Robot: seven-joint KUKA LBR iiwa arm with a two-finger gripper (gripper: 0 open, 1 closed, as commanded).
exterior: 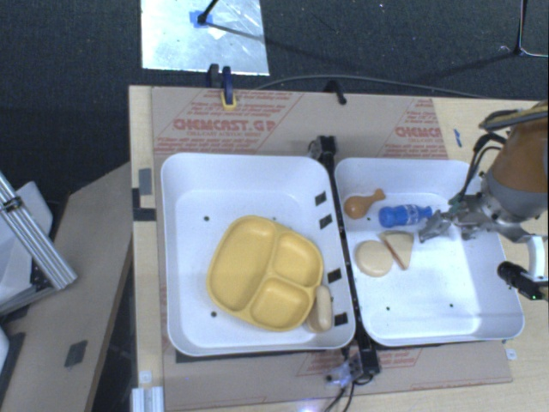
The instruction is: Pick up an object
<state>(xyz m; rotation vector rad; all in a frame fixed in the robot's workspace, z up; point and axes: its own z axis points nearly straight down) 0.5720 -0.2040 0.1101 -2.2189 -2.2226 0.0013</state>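
Claw [435, 227] sits low in the right bin [446, 316], fingers slightly apart, nothing between them; fingertips just at 3 o'clock of the blue bottle [403, 215], near touching. Bottle lies on its side. At 9 o'clock of the bottle, a tan drumstick-shaped piece [363, 202]. At 6 o'clock of the bottle, a wedge slice [399, 248] touching a round cream disc [373, 258]. Left bin [197, 187] holds a yellow divided plate [264, 271], with a small tan roll [322, 308] against its 4 o'clock edge.
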